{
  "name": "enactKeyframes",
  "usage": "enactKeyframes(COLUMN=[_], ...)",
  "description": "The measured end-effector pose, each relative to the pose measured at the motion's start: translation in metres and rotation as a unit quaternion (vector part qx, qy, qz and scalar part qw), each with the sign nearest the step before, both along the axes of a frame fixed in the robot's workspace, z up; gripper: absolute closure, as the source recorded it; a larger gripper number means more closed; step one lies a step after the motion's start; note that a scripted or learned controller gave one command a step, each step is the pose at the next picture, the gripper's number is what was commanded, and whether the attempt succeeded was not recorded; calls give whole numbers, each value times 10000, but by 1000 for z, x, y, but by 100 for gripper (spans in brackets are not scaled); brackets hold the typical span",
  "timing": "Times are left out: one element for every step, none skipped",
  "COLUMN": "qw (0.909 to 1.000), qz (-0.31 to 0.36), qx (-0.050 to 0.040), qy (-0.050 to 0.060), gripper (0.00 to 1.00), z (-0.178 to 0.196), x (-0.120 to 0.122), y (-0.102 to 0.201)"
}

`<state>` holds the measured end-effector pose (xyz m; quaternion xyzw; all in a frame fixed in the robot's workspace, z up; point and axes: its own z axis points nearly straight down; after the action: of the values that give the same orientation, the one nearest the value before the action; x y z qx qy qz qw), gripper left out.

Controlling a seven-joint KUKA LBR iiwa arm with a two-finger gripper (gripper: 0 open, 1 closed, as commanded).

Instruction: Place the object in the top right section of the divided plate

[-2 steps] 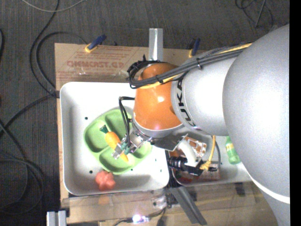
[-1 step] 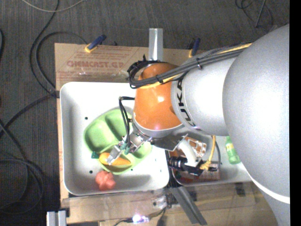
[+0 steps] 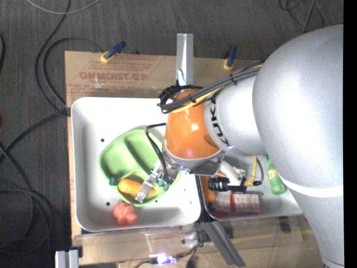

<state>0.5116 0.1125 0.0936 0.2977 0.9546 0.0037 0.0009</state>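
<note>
A green divided plate (image 3: 125,149) lies in the left white bin (image 3: 89,121). An orange-yellow object (image 3: 128,186) rests in the plate's near section, by its front rim. My gripper (image 3: 148,187) hangs low over the right end of that object, under the orange wrist band. The wrist hides the plate's right side. Whether the object is gripped cannot be made out.
A pink-red lumpy object (image 3: 124,213) lies on the left bin's floor just in front of the plate. The right bin (image 3: 279,205) holds a green bottle (image 3: 274,178), a red and white package (image 3: 242,203) and an orange item (image 3: 210,190). The arm's bulk covers most of the right side.
</note>
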Motion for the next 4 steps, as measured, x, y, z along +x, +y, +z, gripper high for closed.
enactKeyframes(qw=[10000,9997,9923,9923], qz=[19,-175,-1240,-1237], qx=[36,7,-42,-42], qy=[-47,-178,24,30], gripper=[100,100,100,100], z=[15,14,90,98], x=[3,-16,-8,-8], y=[5,6,-18,-18])
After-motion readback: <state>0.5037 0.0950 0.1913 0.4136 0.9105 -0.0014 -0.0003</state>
